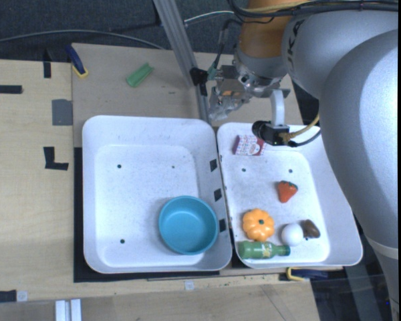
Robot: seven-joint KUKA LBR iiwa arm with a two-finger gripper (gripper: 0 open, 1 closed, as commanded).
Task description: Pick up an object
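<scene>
**While hanging over the bins' far rim: gripper unreadable, nothing seen in its grasp**

Hangs as a gripper point(227, 102) under the orange band, above the far edge where the left bin point(140, 179) and the right bin point(254, 179) meet. Cannot tell whether spread or pressed together: too blurred and too cluttered with metal parts to read. Shows no object pinched in it.

Nearest below the gripper, just toward the camera and slightly to the view's right: a small pink-and-white packet point(247, 146), lying at the far end of the right bin. Farther toward the camera from the gripper, in that same bin: a red-orange toy fruit point(287, 191), then an orange pumpkin point(258, 224), a white ball point(292, 233) touching a brown lump point(311, 229), and, farthest from the gripper, a green bottle point(262, 249) lying on its side against the near wall.

Toward the camera and a little to the view's left of the gripper, well apart from it: a blue bowl point(187, 225), upright in the left bin's near corner.

To the view's left of the gripper, outside the bins: a green block point(139, 75) on the worktop point(27, 199).
</scene>
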